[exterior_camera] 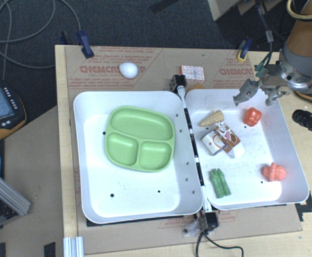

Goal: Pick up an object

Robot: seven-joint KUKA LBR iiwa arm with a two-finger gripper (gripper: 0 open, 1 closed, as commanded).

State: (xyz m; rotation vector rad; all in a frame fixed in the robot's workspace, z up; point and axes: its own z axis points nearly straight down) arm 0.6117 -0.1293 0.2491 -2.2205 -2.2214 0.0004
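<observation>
Now the gripper (258,92) hovers over the right bin's (292,143) far edge, fingers spread and empty. Below-left, the corn cob (211,118) lies slantwise, its long axis pointing toward the gripper.

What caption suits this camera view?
Gripper hovers open over the right bin near a red pepper.

- Illumination: bright, even, overhead; the 2 shallow white plastic bins (91,197) read near overexposed, with little surface detail.
- Shadows: short and soft beneath the green 3-compartment plastic tray (140,138).
- Surroundings: dark carpeted floor (123,15) is underexposed.
- Sharpness: moderate; the grey two-finger gripper (260,92) appears slightly soft.
</observation>
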